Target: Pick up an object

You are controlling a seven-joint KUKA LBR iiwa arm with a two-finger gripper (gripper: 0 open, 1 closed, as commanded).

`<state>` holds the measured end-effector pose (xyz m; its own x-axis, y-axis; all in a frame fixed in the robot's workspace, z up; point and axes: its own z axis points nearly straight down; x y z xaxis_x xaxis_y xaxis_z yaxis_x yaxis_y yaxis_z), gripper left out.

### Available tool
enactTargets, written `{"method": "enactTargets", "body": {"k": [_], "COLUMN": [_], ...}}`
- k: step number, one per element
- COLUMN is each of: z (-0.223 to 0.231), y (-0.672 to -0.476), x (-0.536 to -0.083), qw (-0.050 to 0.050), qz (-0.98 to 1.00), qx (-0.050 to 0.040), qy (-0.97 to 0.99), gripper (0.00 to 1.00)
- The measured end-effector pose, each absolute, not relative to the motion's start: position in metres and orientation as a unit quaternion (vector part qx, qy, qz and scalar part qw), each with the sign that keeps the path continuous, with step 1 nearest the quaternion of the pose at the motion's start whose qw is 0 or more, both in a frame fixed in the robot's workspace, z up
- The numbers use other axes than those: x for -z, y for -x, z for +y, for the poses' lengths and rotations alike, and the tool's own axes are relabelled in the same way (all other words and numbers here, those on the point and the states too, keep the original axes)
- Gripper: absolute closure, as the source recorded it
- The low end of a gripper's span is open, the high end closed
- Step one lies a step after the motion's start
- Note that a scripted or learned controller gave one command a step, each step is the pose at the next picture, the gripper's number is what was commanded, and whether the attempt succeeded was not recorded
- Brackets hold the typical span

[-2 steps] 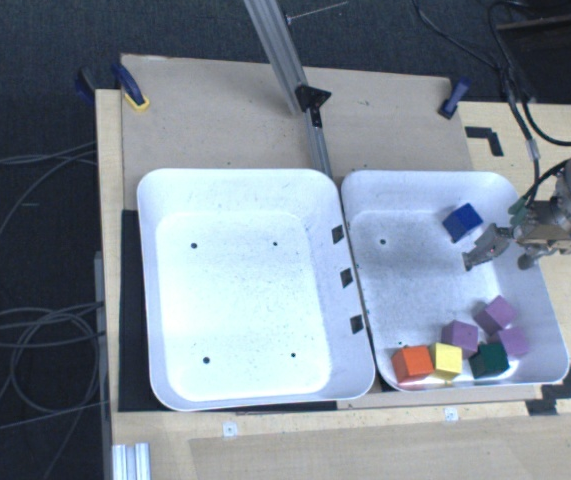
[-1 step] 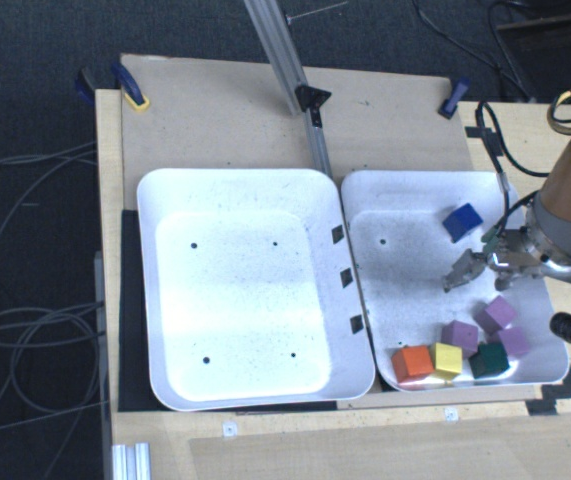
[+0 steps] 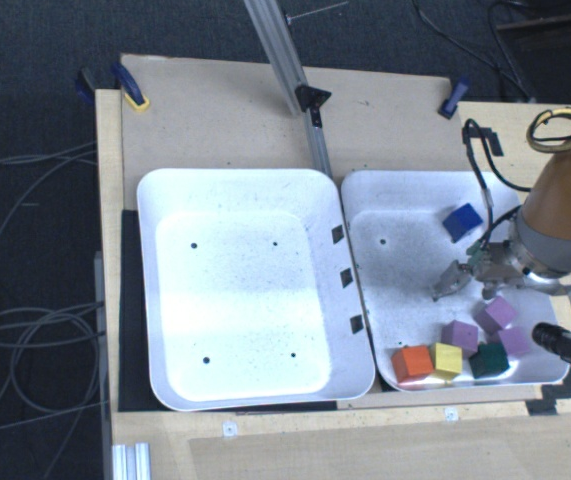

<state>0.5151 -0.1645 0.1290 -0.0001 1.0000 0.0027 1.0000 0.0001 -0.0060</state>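
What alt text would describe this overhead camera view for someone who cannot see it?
A grey robot arm's gripper hangs over the right white bin, which holds a blue block near its far side and purple, yellow, orange and green blocks clustered at its near edge. Beside it sits the left white bin.

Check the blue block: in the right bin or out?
In. The blue block lies on the right bin's floor, near its far wall.

Lab: clamped bench (image 3: 215,98), floor cables (image 3: 25,168)

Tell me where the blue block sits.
The blue block lies in the right bin, near its far right side, apart from the block cluster at the near edge.
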Motion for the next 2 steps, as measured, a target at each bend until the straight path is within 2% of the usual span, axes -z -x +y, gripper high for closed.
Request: {"method": "enactTargets", "body": {"k": [1,2], "z": [-0.165,-0.162], "y": [-0.517,-0.517], "x": [-0.143,-0.186], "qw": [-0.001,-0.003], "qz": [-0.708,-0.708], "qx": [0.001,0.0017], "qy": [0.707,0.707], "gripper": [1.0,1.0]}}
